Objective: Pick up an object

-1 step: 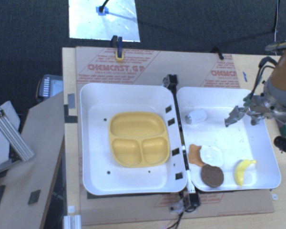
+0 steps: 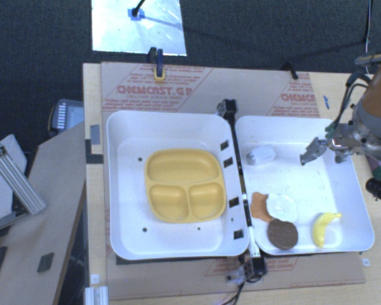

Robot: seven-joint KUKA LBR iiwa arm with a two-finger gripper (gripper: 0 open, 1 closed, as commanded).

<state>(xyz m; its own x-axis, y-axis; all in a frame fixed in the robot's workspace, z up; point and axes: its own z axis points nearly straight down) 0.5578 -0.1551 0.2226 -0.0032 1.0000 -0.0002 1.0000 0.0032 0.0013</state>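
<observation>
Looking down from my perch over the right bin [image 2: 359,189], I start at its near edge, where the pickings lie clustered. The banana [image 2: 324,227] sits toward the near right corner — a small yellow toy by the look of it, probably light, stiff and a little slick, curved enough that I would pinch it across its narrow middle rather than along its length. Just beside it toward the divider lies a brown round piece [image 2: 282,234], flat like a cookie, touching a white round piece [image 2: 282,206] and an orange-tan slice [image 2: 260,206] nearer the divider; these flat ones would be hard to get fingers under, so I judge the banana the better choice. Farther back, near the divider, a pale cylinder [image 2: 261,154] lies on its side, likely to roll.

My claw [image 2: 313,151] hangs over the far half of the same bin, toward its right edge, with nothing between its fingers; they seem spread, released. The banana is well apart from it, nearer the camera and slightly to the right — I would have to travel toward the near edge and descend. In the left bin [image 2: 124,170] rests a yellow divided plate [image 2: 182,185].
</observation>
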